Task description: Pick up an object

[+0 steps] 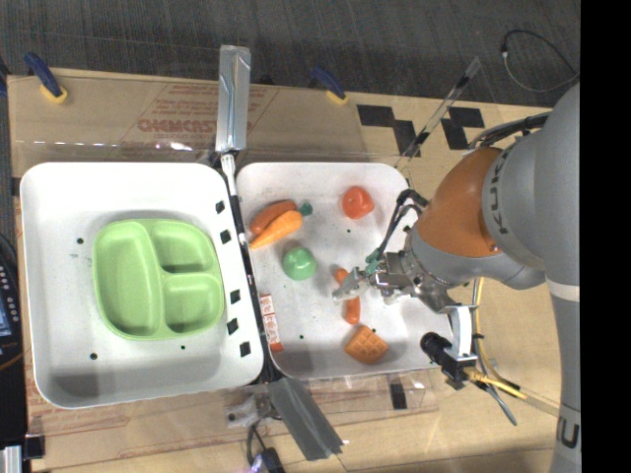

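One hand [347, 286] (grip state unclear) hovers by a small orange piece [341, 276].

The right bin [325, 358] is crowded through its middle: a carrot [275, 225] lies at its upper left beside the divider, a green ball-like piece [299, 262] just below it, a red-orange piece [358, 202] toward the upper right, and an orange waffle-like wedge [366, 345] near the lower edge. Two small orange bits [352, 310] sit beside the gripper [357, 281], which itself blocks the bin's right-centre. Bare white floor shows along the lower left of this bin. In the left bin [49, 264] a green divided plate [158, 279] takes the centre, leaving open floor around it
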{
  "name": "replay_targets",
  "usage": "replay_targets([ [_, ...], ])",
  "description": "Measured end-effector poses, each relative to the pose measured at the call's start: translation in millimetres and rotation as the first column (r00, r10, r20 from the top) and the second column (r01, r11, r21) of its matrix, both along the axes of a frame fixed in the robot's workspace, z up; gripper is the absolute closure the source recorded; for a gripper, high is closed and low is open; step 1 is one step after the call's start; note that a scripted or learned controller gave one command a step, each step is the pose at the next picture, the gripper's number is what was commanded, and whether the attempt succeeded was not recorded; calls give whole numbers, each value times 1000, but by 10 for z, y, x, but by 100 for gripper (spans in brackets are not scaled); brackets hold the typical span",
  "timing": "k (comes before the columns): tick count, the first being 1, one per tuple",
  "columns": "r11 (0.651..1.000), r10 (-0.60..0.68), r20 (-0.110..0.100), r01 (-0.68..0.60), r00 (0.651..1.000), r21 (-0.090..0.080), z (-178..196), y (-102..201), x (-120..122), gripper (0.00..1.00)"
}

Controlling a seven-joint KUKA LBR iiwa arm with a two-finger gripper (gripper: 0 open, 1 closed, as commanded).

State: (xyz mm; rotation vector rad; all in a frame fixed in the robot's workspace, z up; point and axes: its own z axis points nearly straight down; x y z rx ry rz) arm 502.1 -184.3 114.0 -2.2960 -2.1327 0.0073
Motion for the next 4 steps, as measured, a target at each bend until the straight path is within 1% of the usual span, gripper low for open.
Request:
replay_targets([
  [1,1000,25,7,-25,1000,-2,-226,236,359,0],
  [2,993,117,6,-117,993,-1,190,205,489,0],
  [3,993,121,4,-121,993,0,281,212,489,100],
  [4,950,311,8,-311,950,-3,-107,-195,829,100],
])
